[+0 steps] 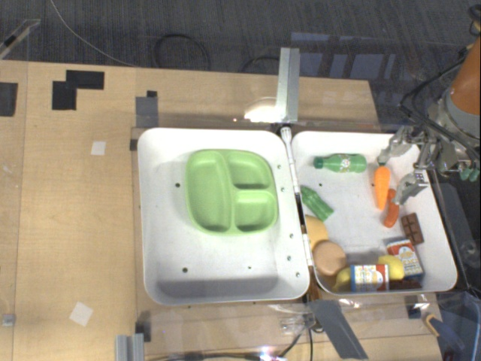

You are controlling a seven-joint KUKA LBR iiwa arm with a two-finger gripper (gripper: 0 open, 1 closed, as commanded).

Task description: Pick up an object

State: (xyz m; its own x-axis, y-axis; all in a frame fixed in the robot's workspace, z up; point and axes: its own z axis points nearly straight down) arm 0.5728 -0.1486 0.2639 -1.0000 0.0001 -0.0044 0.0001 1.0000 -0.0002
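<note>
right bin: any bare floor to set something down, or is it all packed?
Right bin: bare floor in the middle, bordered by green bottle above, carrot to the right, bun and juice bottle below. Near edge is crowded. Left bin: open margins all around the green tray.

Illumination is even and moderately bright, from overhead. A glare patch sits on the bench (259, 113) just behind the left bin (161, 277) — a second small highlight shows at the bottom edge. Soft shadow lies along that bin's near wall and under the green tray (229, 190). The dark floor at top is dim. Focus is slightly soft throughout — small labels are unreadable. No marked edge distortion.
</note>
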